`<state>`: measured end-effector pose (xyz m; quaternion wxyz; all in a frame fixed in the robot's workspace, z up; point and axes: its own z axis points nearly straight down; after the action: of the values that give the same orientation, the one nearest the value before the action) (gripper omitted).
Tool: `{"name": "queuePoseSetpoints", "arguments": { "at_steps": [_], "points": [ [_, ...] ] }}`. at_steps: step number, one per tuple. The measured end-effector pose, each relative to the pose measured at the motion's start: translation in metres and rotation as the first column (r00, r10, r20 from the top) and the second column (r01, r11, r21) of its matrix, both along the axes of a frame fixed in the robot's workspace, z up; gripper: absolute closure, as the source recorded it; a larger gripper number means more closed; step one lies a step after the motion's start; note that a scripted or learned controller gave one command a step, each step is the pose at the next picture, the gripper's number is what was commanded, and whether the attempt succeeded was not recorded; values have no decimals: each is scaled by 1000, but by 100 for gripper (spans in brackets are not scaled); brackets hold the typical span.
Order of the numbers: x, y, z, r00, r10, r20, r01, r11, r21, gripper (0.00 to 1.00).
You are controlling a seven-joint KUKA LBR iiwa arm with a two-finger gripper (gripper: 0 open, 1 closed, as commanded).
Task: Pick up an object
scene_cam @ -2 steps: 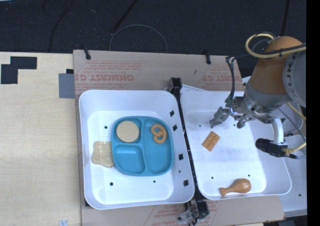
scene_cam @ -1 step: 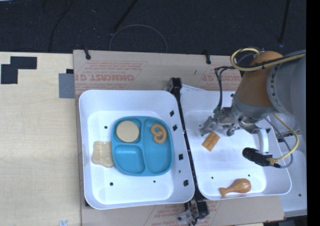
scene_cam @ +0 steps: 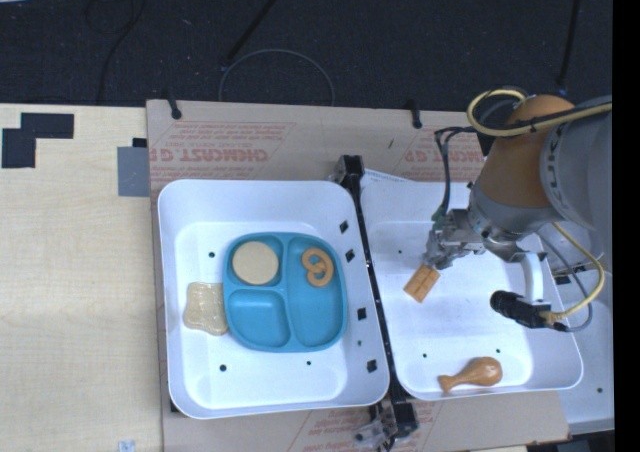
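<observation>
Claw [scene_cam: 432, 262] over right bin [scene_cam: 560, 380], orange block [scene_cam: 421, 283] right at its tips; grip state unclear, can't tell. Center on block, close firmly, lift straight up.

A: Which items are obstructed?
B: The arm [scene_cam: 560, 165] covers the right bin's [scene_cam: 420, 202] far right corner; the frame's right edge crops the arm.
A: Tool [scene_cam: 437, 258] state?
B: Indeterminate. Contact with the orange block [scene_cam: 421, 283] cannot be resolved.
</observation>
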<state>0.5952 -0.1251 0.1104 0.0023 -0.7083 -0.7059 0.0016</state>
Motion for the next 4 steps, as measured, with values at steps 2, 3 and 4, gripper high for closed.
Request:
{"name": "queuePoseSetpoints", "arguments": {
  "at_steps": [2,3,4],
  "points": [
    [0,-1,103,1000,4,7,-4,1000,-1,100],
    [15,50,100,1000,7,4,-7,1000,1,100],
    [14,101,94,1000,7,1,-7,1000,1,100]
  ]
}}
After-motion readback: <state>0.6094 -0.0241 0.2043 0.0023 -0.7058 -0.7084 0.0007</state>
